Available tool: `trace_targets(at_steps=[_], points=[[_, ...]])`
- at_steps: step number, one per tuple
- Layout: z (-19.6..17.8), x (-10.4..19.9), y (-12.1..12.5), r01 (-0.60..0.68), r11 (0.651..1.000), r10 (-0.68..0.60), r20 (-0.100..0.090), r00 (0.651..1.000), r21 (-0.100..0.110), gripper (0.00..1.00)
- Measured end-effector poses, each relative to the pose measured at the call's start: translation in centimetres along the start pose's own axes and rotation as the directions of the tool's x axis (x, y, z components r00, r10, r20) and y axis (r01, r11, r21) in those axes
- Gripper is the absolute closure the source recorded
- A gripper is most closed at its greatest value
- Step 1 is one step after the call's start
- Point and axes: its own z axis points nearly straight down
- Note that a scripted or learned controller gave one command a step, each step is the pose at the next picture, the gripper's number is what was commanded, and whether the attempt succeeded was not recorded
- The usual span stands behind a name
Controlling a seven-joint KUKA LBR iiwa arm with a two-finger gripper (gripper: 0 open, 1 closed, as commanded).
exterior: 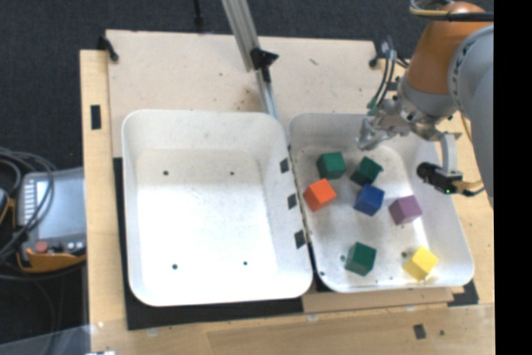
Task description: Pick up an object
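The gripper (371, 137) hangs over the far end of the right bin (445, 216), and its tip is too small and blurred to tell how far the jaws stand apart; nothing shows between them. The nearest candidate is a dark green cube (366, 171), lying just below the jaws toward the near side of the bin, turned a little so its corners face the bin walls. A second green cube (332, 165) sits just to its left, apart from it by a narrow gap. A blue cube (370, 199) lies just beyond the dark green one from the jaws, close enough to crowd a grasp. Further off lie an orange cube (320, 194), a purple cube (405, 209), a third green cube (361, 258) and a yellow cube (421, 263). All look like small matte, hard-edged blocks with no long axis, so approach angle probably matters more than orientation. The left bin (137, 129) is smooth white plastic.
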Motion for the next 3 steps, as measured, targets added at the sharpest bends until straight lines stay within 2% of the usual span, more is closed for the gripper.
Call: trace_targets(at_steps=[1, 2, 3], points=[[-6.6, -0.2, 0.1, 0.001, 1.0, -0.001, -0.003, 1.0, 0.018, 1.0], [-12.1, -0.4, 0.4, 0.002, 1.0, -0.002, -0.003, 1.0, 0.018, 1.0], [-10.9, 4.7, -0.3, -0.001, 1.0, 0.001, -0.006, 1.0, 0.026, 1.0]])
